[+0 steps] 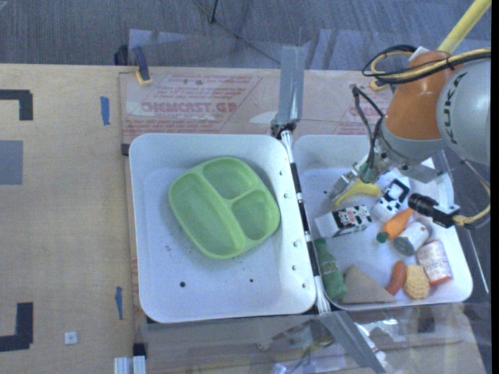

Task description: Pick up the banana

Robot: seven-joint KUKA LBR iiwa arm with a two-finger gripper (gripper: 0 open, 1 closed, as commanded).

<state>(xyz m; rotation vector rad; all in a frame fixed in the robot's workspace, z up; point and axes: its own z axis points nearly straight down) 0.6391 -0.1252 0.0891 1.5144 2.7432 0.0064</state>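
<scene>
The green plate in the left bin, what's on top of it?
Nothing shows in the green plate's three compartments; it lies alone in the left bin. The bin floor beneath it is covered, so anything under the plate cannot be seen.

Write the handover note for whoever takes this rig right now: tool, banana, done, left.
Tool: down in the right bin, its fingers around the banana near the bin's top left.
Banana: in the right bin; whether it is lifted off the floor I cannot tell.
Left bin: holds the green divided plate.
Done: tool is on the banana.
Left: lift it clear and confirm it stays in the tool.
</scene>
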